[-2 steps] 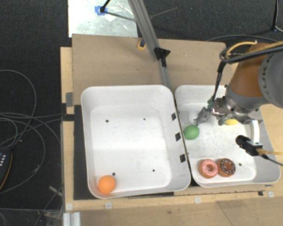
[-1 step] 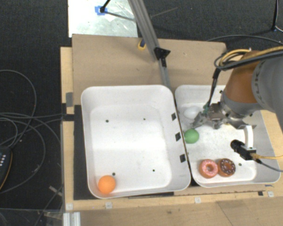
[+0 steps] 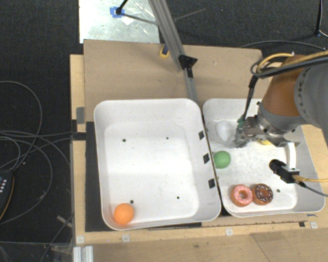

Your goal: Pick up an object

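Landmark: the divider where the two bins meet point(image 3: 208, 162).

Nearest the camera, left of the divider: orange ball point(image 3: 123, 213) in the front-left corner of the left bin point(image 3: 147, 111), well apart from everything else. The rest of that bin shows bare white floor with a few small dark dots.

Right of the divider, front row of the right bin point(image 3: 311, 203): pink frosted donut point(image 3: 241, 195) and chocolate donut point(image 3: 262, 194), side by side and touching or nearly so, both lying flat.

One step back, just beside the divider on its right: green ball point(image 3: 222, 159), sitting alone on the bin floor.

Further back, near the divider: a pale white rounded object point(image 3: 224, 130), hard to make out against the white bin.

Gripper point(image 3: 241, 141) is down in the right bin, just right of the white object and just behind-right of the green ball. Can't tell how far the hand is open, or whether it has anything; nothing visibly in it. A bit of yellow point(image 3: 266, 142) shows under the wrist, can't identify it.

Arm point(image 3: 295, 100) comes in from the right, orange band above the wrist, cables looped over it.

Farthest back: a grey pole point(image 3: 172, 31) runs diagonally across the wooden bench point(image 3: 131, 70) behind the bins.
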`<state>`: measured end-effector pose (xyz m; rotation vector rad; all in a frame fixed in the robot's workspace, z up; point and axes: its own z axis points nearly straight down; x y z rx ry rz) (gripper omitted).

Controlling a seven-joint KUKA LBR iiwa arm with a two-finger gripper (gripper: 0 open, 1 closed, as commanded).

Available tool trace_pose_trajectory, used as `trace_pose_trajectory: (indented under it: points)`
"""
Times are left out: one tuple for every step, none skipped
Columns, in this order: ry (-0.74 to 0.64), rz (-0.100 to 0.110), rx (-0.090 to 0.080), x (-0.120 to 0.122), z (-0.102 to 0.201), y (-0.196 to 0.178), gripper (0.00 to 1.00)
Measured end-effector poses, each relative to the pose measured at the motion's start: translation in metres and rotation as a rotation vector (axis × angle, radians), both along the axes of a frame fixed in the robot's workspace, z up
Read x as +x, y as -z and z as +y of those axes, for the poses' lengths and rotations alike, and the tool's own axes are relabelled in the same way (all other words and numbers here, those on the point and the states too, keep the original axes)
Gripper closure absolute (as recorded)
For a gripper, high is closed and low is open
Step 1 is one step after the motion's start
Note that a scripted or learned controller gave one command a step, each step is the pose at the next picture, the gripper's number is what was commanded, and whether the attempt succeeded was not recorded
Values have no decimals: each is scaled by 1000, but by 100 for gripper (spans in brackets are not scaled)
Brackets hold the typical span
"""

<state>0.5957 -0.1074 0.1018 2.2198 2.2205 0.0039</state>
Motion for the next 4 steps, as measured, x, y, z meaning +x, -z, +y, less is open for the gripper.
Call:
trace_pose_trajectory:
  points:
    - [1, -3, -2, -2, -6, -46, 100]
    - [-6, -5, -2, 1, -1, -110, 100]
    - [-5, 1, -1, 2, -2, -117, 100]
    - [-11, 1, 2, 11, 55, -116, 100]
